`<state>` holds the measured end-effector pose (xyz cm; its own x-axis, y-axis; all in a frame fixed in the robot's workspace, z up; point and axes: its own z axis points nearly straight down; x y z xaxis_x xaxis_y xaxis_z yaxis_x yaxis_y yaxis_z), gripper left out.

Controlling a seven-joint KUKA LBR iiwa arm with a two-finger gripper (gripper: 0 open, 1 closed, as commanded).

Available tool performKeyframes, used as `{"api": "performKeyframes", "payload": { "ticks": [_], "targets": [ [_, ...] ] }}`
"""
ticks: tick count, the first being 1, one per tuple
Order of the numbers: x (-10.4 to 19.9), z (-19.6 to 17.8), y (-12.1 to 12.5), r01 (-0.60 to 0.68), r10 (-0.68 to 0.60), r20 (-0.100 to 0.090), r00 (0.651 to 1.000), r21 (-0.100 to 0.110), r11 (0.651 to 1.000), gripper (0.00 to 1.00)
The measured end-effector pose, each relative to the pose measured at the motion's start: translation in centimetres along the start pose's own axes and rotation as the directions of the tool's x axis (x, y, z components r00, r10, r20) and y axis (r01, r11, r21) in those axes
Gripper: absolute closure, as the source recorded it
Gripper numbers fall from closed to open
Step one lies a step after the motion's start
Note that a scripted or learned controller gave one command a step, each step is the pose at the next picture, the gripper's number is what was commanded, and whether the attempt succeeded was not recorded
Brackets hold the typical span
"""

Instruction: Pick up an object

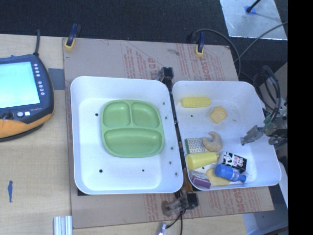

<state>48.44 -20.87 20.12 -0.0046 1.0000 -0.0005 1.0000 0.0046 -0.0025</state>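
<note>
The right bin (247, 94) holds several small objects. A yellow corn cob (195, 102) and a yellow chunk (218, 114) lie toward its far side. Nearer the front are a tan curved piece (213, 141), a checkered pad (194, 145), a yellow block (200, 159), a black-and-white carton (234, 160), a blue bottle (228, 173) and a purple item (199, 181). My gripper (255, 134) reaches in low over the bin's right side, just right of the tan piece and above the carton. Nothing shows in its grasp.
The left bin (88, 180) holds a green divided plate (132, 129). A tablet-like pendant (22, 94) lies on the bench at far left. Cables (266, 82) hang by the right bin's far right corner. Clamps (71, 37) hold the cardboard base.
</note>
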Motion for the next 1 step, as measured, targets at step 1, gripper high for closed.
{"api": "performKeyframes", "payload": {
  "ticks": [1],
  "targets": [
    [6.45, 10.62, 5.52, 0.002, -0.002, 0.001, 1.000, -0.007, 1.000, 0.00]
  ]
}}
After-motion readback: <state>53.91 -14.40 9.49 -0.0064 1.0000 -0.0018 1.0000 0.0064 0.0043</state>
